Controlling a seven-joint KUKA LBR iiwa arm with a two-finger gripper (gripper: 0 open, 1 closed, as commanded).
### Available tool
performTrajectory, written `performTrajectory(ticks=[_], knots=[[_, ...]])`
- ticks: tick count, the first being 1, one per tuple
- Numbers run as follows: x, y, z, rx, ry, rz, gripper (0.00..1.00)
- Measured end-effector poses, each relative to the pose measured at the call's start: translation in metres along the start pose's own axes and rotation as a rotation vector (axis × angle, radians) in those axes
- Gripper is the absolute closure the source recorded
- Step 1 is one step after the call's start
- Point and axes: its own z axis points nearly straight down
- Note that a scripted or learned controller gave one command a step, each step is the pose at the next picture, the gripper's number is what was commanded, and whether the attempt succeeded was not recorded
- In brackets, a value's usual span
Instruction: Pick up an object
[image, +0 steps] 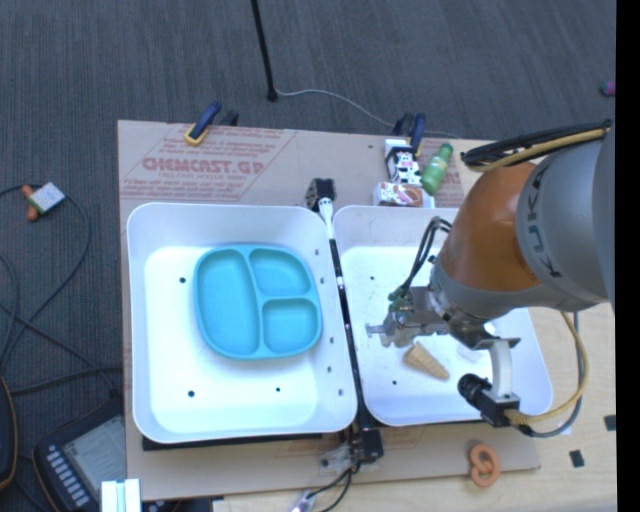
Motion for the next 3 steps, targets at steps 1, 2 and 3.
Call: performTrajectory(ticks=[1, 2, 3], knots=[[0.0, 0.0, 0.0, 0.0, 0.001, 0.0, 0.0], [-0.072, 0.04, 0.097, -0.008, -0.002, 0.001, 0.0], [-0.095, 0.112, 0.096, -0.01, -0.003, -0.002, 0.0]])
